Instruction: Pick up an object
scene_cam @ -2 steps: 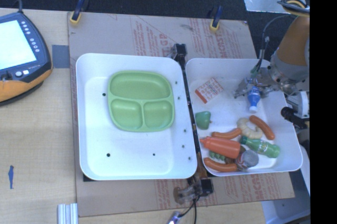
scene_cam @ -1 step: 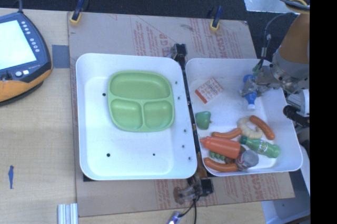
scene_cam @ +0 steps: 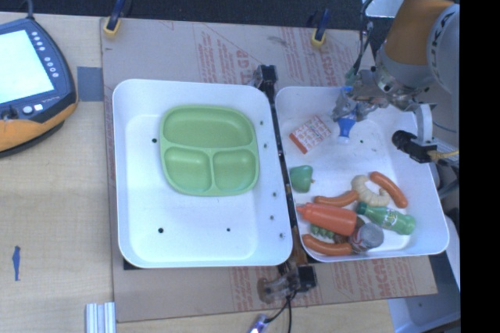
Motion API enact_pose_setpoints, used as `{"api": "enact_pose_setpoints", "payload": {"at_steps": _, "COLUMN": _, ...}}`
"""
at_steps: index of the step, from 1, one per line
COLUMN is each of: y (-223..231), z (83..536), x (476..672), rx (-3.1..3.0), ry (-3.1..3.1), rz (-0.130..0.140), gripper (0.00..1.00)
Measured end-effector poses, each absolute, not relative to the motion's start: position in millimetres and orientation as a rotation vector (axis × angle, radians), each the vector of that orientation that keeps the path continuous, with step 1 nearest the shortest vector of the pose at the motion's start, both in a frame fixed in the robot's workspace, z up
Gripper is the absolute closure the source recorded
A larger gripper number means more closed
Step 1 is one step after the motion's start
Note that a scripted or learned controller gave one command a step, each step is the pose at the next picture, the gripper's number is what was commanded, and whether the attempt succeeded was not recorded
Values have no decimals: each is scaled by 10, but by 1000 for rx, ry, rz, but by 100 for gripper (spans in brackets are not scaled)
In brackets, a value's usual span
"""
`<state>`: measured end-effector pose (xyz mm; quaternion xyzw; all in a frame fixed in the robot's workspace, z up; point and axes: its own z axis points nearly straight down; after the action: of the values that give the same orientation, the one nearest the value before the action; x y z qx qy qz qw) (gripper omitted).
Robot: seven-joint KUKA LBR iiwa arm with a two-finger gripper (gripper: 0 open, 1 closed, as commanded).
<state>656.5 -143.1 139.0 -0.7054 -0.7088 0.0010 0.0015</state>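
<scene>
Gripper hangs over right bin, far corner, just beside red-white packet; finger state: cannot tell, too small and blurred. No object seen in it. Toys heaped at bin's near side: sausages, green bottle, pepper; likely pick targets. Green tray in left bin.

The right bin holds the loose objects: a red-and-white packet near its far left corner, a green pepper by the left wall, and sausages, a red bottle and a green bottle heaped near its front edge.
</scene>
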Motion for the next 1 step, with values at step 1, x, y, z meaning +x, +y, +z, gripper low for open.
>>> {"api": "enact_pose_setpoints", "payload": {"at_steps": 1, "y": -1690, "z": 1383, "x": 5983, "rx": -2215, "ry": -2224, "rz": 8, "gripper": 100}}
